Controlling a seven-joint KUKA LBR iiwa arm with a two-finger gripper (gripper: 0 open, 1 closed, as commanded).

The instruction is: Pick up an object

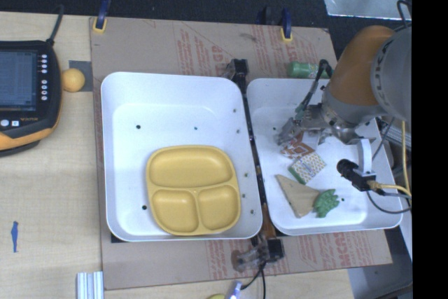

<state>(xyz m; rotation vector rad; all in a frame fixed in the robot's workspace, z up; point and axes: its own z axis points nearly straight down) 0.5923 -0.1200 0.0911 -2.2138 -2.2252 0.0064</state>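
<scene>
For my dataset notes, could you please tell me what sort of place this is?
Probably a robotics lab bench: a grey robot arm reaches over two white bins, cardboard is clamped to the bench, and a teach pendant lies at left.

glossy yellow plastic tray

2 bins are being borne side by side on the bench. A divided tray is lying in the left bin. In the right bin, a wedge-shaped piece is lying touching a small toy, with a patterned packet behind them.
</scene>
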